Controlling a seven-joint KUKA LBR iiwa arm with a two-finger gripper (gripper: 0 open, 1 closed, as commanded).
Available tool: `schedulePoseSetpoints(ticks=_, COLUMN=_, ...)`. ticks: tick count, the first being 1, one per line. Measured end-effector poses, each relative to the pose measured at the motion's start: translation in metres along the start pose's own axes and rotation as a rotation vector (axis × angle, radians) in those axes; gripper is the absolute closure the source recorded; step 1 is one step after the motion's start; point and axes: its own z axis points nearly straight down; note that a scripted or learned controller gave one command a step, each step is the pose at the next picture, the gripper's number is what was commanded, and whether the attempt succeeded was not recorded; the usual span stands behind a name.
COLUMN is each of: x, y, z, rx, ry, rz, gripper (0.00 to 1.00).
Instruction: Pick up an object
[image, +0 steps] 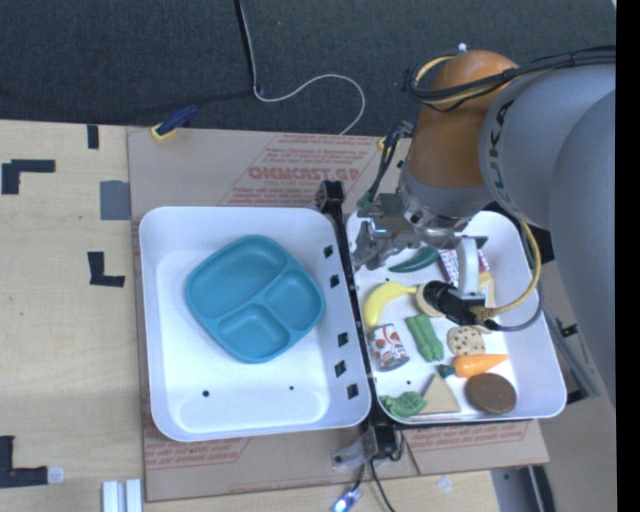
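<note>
Gripper (372, 243) over right bin (540, 400) upper left, finger state unclear; banana (385, 299) just below. Left bin (165, 300) holds blue divided plate (254, 297).

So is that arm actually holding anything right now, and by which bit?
It cannot be told. The gripper hangs low over the right bin, above the banana, but nothing can be seen between its fingers.

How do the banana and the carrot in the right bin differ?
Colour: the banana is yellow, the carrot orange. Shape: the banana curves, the carrot runs straight and tapers. Place: the banana lies nearer the divider by the gripper, the carrot lower, next to the brown disc. Both are toy foods lying flat in the right bin.
</note>
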Motion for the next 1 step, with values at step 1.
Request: schedulePoseSetpoints(ticks=1, x=0.0438, y=0.0063, z=0.0379, rx=0.002, ry=0.0, rz=-0.001, gripper=1.0)
